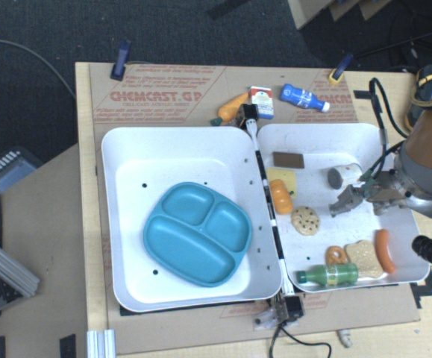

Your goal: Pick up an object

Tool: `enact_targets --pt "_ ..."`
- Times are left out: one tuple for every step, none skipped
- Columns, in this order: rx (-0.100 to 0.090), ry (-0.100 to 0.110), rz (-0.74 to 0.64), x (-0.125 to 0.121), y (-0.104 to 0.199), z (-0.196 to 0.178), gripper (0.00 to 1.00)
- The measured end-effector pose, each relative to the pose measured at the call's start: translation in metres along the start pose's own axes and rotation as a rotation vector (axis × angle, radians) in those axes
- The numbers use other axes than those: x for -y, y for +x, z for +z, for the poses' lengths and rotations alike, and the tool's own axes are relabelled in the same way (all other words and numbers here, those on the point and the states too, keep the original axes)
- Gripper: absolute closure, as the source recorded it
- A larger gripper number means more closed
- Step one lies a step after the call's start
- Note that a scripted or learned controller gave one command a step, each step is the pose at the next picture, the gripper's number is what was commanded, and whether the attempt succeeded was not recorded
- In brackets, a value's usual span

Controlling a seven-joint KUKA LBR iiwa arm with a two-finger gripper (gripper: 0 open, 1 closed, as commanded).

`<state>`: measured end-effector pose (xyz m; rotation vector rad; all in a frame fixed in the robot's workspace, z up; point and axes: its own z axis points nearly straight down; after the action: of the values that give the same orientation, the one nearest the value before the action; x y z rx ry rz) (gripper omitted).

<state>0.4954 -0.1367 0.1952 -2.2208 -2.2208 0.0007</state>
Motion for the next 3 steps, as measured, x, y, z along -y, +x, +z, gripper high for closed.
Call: enact_targets --pt "0.001 -0.001 0.0 -0.092 -0.01 0.111 0.0" --pt "-0.001 0.001 0.0 -0.047 0.026 0.111 0.0" --pt "0.004 -0.004 0.001 -0.098 0.033 0.11 0.0"
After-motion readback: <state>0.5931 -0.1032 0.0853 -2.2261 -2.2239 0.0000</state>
